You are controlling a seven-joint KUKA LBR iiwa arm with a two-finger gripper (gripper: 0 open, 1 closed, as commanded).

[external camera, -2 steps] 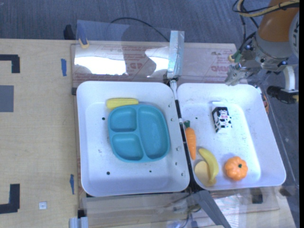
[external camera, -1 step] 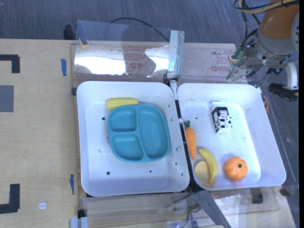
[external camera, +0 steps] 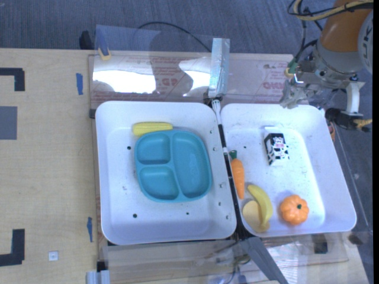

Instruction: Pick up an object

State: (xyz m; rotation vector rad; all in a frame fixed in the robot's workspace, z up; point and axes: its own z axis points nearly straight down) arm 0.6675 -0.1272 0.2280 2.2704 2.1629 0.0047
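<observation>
The gripper (external camera: 294, 92) hangs over the right white bin's (external camera: 331, 158) far rim; I cannot tell its grip. Below lie a black-and-white cow carton (external camera: 276, 148), plastic carrot (external camera: 237, 176), banana (external camera: 261, 202) and small orange pumpkin (external camera: 294, 209).

Bench fittings around two white bins

The left bin (external camera: 112, 218) and right bin (external camera: 339, 201) touch at centre on a pale wooden bench (external camera: 41, 176). At twelve o'clock a clear plastic sheet (external camera: 154, 70) stands behind them, with a black cable (external camera: 172, 27) arching above. Blue tape (external camera: 79, 83) sits at ten o'clock and a black corner mark (external camera: 12, 71) beyond it.
</observation>
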